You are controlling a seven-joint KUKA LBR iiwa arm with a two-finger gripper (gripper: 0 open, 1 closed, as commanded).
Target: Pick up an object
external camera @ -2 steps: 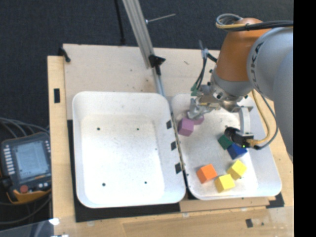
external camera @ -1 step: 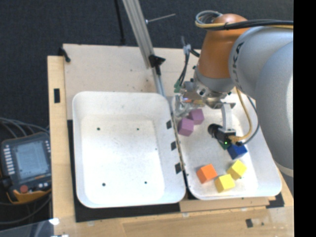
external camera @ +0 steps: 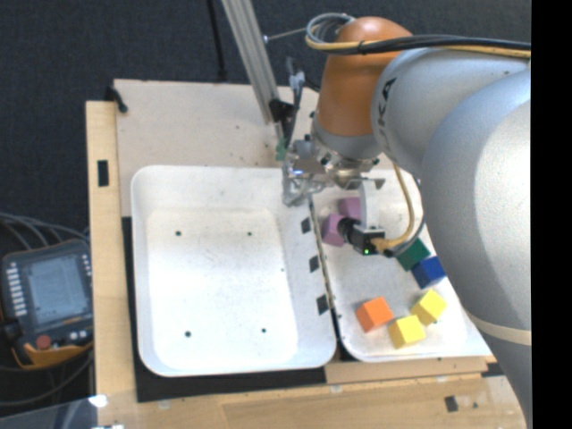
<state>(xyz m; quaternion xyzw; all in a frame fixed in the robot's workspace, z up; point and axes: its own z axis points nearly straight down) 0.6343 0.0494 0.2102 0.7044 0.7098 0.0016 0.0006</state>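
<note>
We saw the grey arm with its orange band (external camera: pixel 353 70) reach in from three o'clock and hang over the upper end of the right shallow white plastic bin (external camera: pixel 357 345). Its two-finger hand (external camera: pixel 344 206) pointed down near the divide between the two bins, toward twelve o'clock of the right bin. Whether the fingers stood apart or together, we could not tell, since the wrist hardware covered them from above.

A small purple block (external camera: pixel 335 228) lay directly under the hand, partly hidden by it; we could not tell if the hand touched it. At about four o'clock from the purple block sat a dark green block (external camera: pixel 412 256), with a blue cube (external camera: pixel 429 271) touching it just beyond, again toward four o'clock. Toward six o'clock in the same bin lay an orange cube (external camera: pixel 374 313). Near it, at three to four o'clock, two yellow cubes (external camera: pixel 418 318) sat close together, one slightly higher in the view than the other.

The left shallow white plastic bin (external camera: pixel 143 239) lay at nine o'clock of the right one, its floor speckled with dark marks. Both bins rested on the pale wooden counter (external camera: pixel 179 123). A grey pendant with a screen (external camera: pixel 49 293) sat off the counter at nine o'clock.
</note>
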